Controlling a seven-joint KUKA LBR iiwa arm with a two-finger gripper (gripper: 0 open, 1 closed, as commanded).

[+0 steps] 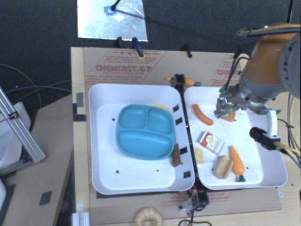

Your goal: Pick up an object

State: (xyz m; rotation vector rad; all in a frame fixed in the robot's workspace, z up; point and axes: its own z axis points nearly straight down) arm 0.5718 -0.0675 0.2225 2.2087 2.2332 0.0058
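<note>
Reaching in from the right, the grey arm [275, 67] hung over the right bin [277, 173]. The left bin [101, 173] held a blue divided plate [145, 131]. The gripper [225, 108] sat low over the right bin's upper part, just beside an orange sausage [202, 115]; how far it was open could not be told. Nearer lay a small carton [211, 142], a carrot [236, 160] and a tan roll [222, 166].

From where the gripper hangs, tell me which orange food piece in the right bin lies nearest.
The sausage, lying just left of the gripper in the right bin. The carrot, green-tipped, sits far lower near the front.
</note>
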